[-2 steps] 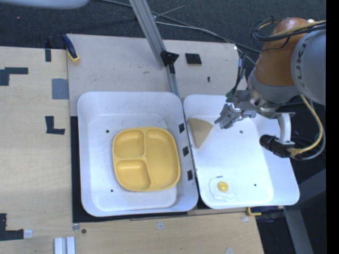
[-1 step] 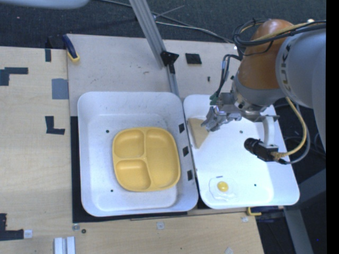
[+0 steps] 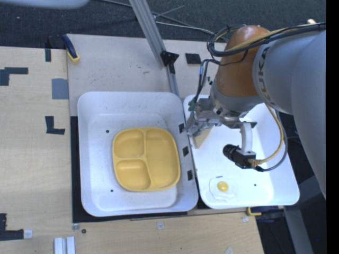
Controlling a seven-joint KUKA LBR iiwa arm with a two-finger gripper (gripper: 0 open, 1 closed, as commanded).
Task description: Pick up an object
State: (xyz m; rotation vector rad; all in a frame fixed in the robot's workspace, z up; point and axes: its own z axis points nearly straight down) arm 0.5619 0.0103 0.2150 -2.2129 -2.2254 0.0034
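The gripper (image 3: 198, 127) sits low in the right bin (image 3: 280, 187), touching a tan wedge (image 3: 202, 138). I cannot tell how it stands. A toy fried egg (image 3: 222, 188) lies lower down.

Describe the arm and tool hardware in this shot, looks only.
The large smooth grey arm has a glossy orange band above the wrist. Black cables loop over the band, and a yellowish cable curves down to a small black cylindrical fitting. The metallic grey tool sits below the band.
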